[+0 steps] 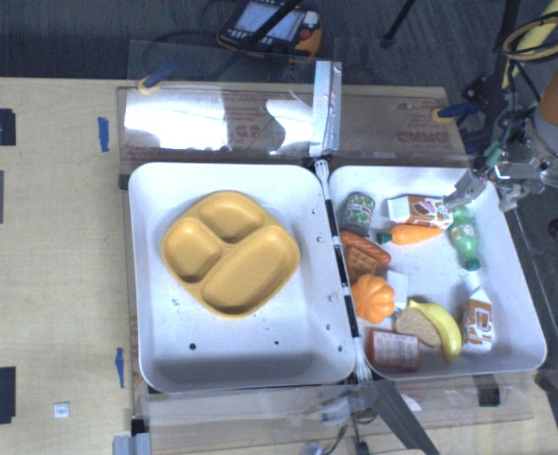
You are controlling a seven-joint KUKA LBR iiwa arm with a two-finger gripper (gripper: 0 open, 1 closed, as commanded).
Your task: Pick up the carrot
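1. Carrot (417, 234) lies on its side in the right bin (523, 282), in the half toward the bin's far edge, with its pointed tip aimed at the right wall and its blunt end toward the divider between the bins
2. Just behind the carrot, touching or nearly touching it, lies an orange and white carton (418, 209); a green can (358, 210) stands to the carton's left, near the far-left corner of that bin
3. A green bottle (465, 238) lies just off the carrot's tip, toward the right wall
4. A hot dog (365, 252) lies along the left wall below the can, and a small orange pumpkin (373, 298) sits nearer the front edge from it
5. Toward the front edge sit a banana (441, 325), a slice of bread (418, 325) against it, a can on its side (393, 349) and a small white bottle (477, 320) by the right wall
6. The gripper (466, 190) hangs over the far-right corner of the right bin, above and to the right of the carton, apart from the carrot; whether its fingers are spread or closed cannot be told, and nothing is seen between them
7. The left bin (155, 339) holds a yellow divided plate (229, 251) near its middle
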